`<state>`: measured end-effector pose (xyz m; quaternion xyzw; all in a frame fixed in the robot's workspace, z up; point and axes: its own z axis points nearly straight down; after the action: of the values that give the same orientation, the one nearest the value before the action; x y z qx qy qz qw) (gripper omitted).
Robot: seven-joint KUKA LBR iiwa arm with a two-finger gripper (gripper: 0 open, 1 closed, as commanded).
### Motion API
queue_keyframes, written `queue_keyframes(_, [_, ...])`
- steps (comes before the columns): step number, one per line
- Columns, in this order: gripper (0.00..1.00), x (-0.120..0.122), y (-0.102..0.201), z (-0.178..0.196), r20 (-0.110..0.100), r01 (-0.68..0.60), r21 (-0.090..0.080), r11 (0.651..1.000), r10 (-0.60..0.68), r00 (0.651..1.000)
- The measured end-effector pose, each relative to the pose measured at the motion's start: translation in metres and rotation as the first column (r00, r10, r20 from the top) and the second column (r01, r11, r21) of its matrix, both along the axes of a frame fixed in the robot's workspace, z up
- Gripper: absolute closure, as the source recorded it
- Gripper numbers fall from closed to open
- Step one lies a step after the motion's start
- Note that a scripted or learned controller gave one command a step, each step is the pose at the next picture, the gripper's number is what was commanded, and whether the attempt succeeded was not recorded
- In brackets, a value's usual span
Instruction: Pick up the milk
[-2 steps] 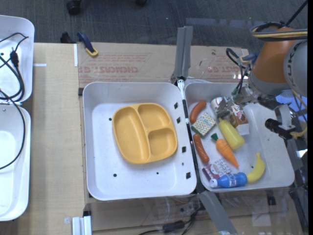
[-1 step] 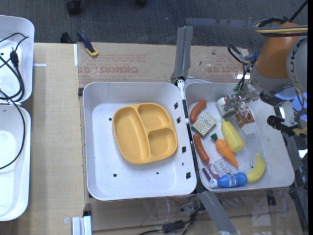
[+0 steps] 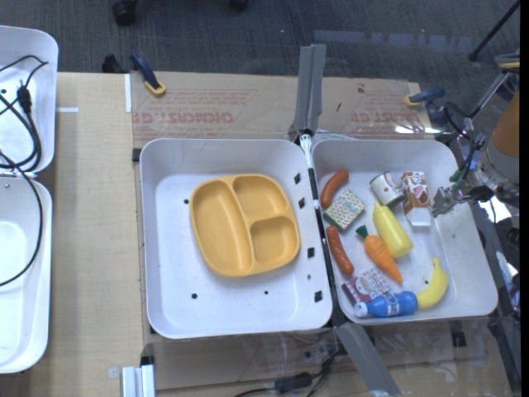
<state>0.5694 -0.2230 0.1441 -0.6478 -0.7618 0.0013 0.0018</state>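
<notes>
Overhead, the arm (image 3: 506,135) lowers its pincer (image 3: 446,201), grip unclear, beside the milk (image 3: 415,195).

yellow divided plate (image 3: 245,224) in left bin (image 3: 157,246); rt bin (image 3: 471,296) w/ banana (image 3: 433,285), carrot (image 3: 382,257), 2 sausages.

Looks like a robotics lab or test cell. Two white bins (image 3: 157,222) fixed side by side on a cardboard-covered counter (image 3: 248,106), clamps (image 3: 147,74) gripping its far edge. Grey carpet (image 3: 347,7) beyond, with chair casters (image 3: 124,9) showing. Loose black cables (image 3: 21,122) draped over white trays (image 3: 41,64) at the counter's left edge.
</notes>
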Motion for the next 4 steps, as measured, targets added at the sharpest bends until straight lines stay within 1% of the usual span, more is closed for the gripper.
queue_keyframes(1, [1.00, -0.064, 0.067, 0.052, -0.003, 0.139, 0.000, 0.990, -0.139, 0.990])
queue_keyframes(2, [1.00, -0.047, 0.133, 0.043, -0.004, 0.071, -0.001, 0.998, -0.071, 0.997])
queue_keyframes(3, [1.00, -0.092, 0.060, 0.013, -0.003, 0.129, 0.000, 0.992, -0.129, 0.992])
queue_keyframes(4, [1.00, -0.090, 0.096, -0.055, -0.002, 0.133, 0.000, 0.991, -0.133, 0.991])
